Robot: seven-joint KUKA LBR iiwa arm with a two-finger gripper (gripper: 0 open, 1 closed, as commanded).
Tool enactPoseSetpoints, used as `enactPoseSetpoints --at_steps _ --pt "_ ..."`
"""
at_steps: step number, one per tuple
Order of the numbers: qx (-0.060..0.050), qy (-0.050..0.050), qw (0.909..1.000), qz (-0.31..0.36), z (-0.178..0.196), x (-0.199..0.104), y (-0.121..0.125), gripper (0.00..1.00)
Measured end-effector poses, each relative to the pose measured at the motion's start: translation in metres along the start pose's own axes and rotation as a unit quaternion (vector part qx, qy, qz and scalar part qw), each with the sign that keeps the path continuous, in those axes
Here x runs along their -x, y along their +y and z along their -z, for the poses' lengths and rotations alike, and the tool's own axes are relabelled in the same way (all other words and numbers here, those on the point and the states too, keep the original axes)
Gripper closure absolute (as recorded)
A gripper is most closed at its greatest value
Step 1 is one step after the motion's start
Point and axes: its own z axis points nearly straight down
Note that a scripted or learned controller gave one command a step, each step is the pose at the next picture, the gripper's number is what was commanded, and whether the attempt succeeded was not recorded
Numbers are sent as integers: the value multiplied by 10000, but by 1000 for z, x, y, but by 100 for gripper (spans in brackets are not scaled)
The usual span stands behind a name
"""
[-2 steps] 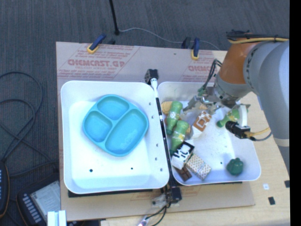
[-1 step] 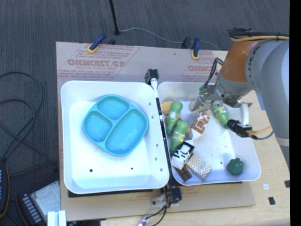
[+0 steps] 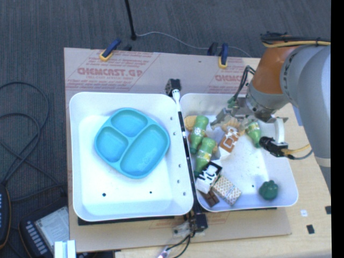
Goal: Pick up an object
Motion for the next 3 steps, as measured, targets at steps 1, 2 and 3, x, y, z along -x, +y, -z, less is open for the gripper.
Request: enactPoseSetpoints --at_steps 1,2,3 --pt "-104 26 9999 -11 -17 26 31 0" --pt "-155 -21 9999 -21 -7 32 28 100" --pt "18 2 10000 10 111 -27 29 100"
